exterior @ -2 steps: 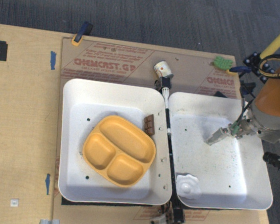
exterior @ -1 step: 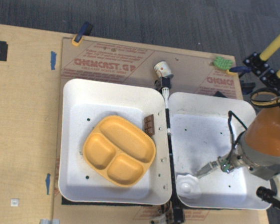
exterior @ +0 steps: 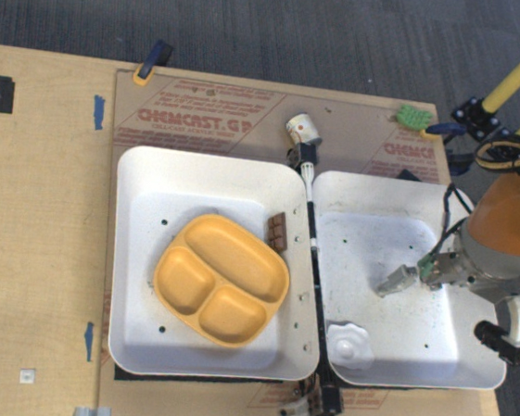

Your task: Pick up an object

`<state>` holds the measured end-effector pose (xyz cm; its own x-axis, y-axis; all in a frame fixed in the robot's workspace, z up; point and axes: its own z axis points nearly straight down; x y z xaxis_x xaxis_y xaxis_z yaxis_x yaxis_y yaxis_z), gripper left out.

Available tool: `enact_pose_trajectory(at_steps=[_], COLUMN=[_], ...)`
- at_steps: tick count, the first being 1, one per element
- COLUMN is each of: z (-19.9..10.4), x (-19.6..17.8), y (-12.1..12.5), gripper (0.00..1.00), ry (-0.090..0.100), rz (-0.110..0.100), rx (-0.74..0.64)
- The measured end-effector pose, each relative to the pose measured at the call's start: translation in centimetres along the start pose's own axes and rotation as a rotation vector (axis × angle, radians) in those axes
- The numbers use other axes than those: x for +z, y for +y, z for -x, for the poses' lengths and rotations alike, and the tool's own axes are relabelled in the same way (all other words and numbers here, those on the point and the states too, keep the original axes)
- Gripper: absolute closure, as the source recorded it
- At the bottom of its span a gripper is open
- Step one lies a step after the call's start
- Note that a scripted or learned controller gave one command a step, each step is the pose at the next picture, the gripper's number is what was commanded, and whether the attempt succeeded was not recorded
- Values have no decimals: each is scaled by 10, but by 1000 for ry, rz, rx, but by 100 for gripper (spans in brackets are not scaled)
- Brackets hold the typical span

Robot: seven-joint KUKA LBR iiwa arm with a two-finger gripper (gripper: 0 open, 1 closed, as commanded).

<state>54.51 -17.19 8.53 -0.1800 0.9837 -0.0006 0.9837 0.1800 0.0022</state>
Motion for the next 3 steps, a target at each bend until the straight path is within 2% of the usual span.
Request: enact_pose_trajectory(at_steps=[1,2,3], z=[-59,-61,-62], x=[0,0,-10], y=[68,-16,-15], gripper=[0,0,100], ry=[2,0,1], rz=[1,-1,0], rx=[39,-64,-63])
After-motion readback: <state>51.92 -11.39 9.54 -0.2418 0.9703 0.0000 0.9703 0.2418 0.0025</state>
